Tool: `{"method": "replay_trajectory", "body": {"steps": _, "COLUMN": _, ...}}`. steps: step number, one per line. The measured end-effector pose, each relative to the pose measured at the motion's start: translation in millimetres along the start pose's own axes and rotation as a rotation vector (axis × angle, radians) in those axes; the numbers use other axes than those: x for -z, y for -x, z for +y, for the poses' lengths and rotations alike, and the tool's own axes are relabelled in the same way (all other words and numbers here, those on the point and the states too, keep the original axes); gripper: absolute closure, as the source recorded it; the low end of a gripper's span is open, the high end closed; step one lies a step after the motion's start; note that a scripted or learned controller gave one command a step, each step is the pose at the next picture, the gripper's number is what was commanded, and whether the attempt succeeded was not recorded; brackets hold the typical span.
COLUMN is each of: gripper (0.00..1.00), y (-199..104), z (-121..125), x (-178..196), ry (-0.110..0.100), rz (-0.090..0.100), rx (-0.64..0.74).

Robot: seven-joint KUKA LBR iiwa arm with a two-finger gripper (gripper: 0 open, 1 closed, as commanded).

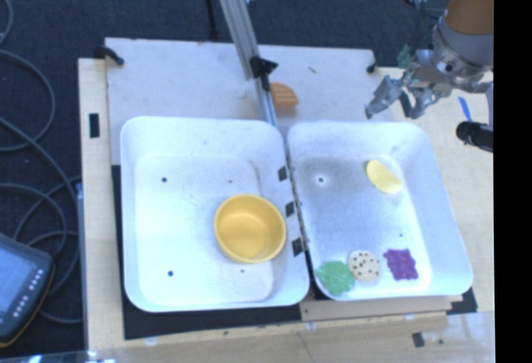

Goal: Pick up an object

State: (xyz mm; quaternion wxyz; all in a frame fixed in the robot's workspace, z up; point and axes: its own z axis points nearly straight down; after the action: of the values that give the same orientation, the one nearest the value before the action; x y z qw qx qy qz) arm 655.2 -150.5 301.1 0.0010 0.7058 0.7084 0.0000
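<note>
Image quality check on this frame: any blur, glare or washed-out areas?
Camera view: soft throughout; gripper blurred, edges smeared. White bins nearly blown out under bright light, with a grey patch in the right bin. Yellow bowl reads clearly; small items along the right bin's near edge lack detail.

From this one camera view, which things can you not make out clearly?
- Pincer: small and blurred at the right bin's far edge; open or shut cannot be told.
- Orange object behind the bins: partly hidden by the metal post.
- Arm: cut off by the top edge.
- Green piece, speckled round piece, purple piece: too small to identify.
- Screen device: cut off by the left edge.
</note>
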Motion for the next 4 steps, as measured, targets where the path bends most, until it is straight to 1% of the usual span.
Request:
{"method": "replay_trajectory", "body": {"steps": 1, "gripper": 0.0, "y": 0, "z": 0, "x": 0, "ry": 0.0, "rz": -0.001, "rx": 0.0}}
{"method": "replay_trajectory", "body": {"steps": 2, "gripper": 0.0, "y": -3, "z": 2, "x": -43, "ry": -0.004, "rz": -0.001, "rx": 0.001}}
{"method": "replay_trajectory", "body": {"steps": 3, "gripper": 0.0, "y": -8, "z": -7, "x": -97, "ry": -0.006, "rz": -0.001, "rx": -0.003}}
{"method": "replay_trajectory", "body": {"steps": 4, "gripper": 0.0, "y": -5, "z": -6, "x": -161, "ry": -0.007, "rz": -0.001, "rx": -0.005}}
